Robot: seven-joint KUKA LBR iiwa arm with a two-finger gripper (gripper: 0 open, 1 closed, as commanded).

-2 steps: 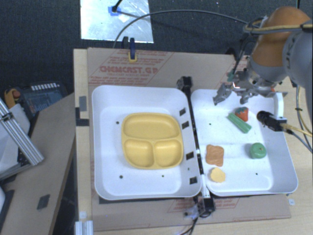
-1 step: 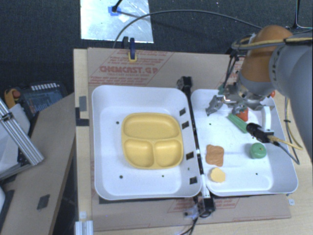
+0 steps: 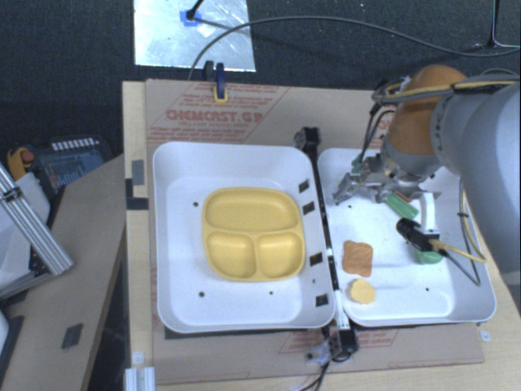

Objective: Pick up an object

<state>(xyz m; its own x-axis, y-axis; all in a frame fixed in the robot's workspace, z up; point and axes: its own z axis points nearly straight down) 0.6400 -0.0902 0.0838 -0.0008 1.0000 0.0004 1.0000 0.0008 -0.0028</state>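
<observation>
Plainly, the right bin [image 3: 407,304] holds several small loose things. The brown piece [image 3: 357,257] is flat and roughly square with rounded corners, tan-orange like a cracker, and lies near the bin's left wall. Just below it, apart by a thin gap, sits a yellow disc [image 3: 362,292], smaller, round and pale. A green stick [image 3: 402,204] lies at a slant higher in the bin, bright green and short. Lower and to the right is a green lump [image 3: 429,257] of the same colour; whether it belongs to the stick I cannot tell, as robot parts cover the stretch between them.

The gripper [image 3: 358,195] hangs over the upper left part of the right bin. Its fingers [image 3: 339,192] are spread apart, with bare white floor between them and nothing in their grasp. The green stick lies just beside the gripper on its right, very close. The brown piece is near, straight below in the view, and the yellow disc lies further down again.

The grey arm [image 3: 480,137] comes in from the right, its orange band [image 3: 419,116] above the gripper. The left bin [image 3: 179,218] holds a yellow plate [image 3: 251,233] with three compartments. Both bins rest on a cardboard sheet [image 3: 228,108] that covers the bench.
</observation>
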